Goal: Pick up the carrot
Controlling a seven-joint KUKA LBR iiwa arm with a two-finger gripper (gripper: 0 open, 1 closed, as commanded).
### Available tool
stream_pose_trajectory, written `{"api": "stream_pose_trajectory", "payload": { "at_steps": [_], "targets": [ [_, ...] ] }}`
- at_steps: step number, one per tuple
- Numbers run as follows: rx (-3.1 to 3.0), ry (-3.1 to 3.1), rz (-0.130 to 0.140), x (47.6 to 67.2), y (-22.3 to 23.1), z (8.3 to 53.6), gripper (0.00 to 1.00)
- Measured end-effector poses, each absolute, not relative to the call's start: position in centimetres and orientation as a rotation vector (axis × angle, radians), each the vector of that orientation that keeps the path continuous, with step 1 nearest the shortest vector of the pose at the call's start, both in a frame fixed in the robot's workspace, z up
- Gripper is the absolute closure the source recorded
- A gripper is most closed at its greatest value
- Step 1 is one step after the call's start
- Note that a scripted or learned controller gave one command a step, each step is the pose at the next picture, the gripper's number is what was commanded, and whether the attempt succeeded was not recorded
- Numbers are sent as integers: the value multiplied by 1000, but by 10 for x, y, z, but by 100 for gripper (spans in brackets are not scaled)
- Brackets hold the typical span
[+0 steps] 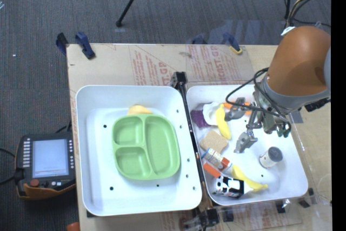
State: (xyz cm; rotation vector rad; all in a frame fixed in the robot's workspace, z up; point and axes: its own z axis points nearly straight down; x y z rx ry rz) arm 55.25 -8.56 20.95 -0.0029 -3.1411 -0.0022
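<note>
The carrot [238, 112] appears as an orange piece in the upper middle of the right bin [294, 167], partly hidden under the arm's wrist. My gripper [245, 142] hangs low over the middle of that bin, just below the carrot and to the right of a tan bread slice [213, 142]. Nothing can be seen held in it. The arm's orange band [300, 62] covers the bin's upper right corner.
The right bin also holds a yellow banana [221, 123], a purple item [198, 117], a small bottle [218, 159], an orange-red stick [210, 170], a second banana [248, 179], a black-and-white item [229, 187] and a grey cup [270, 157]. The left bin [89, 116] holds a green divided plate [146, 147].
</note>
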Motion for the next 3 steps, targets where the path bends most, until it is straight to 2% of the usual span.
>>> {"api": "stream_pose_trajectory", "payload": {
  "at_steps": [1,2,3],
  "targets": [
    [-12,-3146,-1,645,-149,198,0],
    [-20,-3139,-3,630,-164,147,0],
    [1,-3138,-5,640,-166,85,0]
  ]
}}
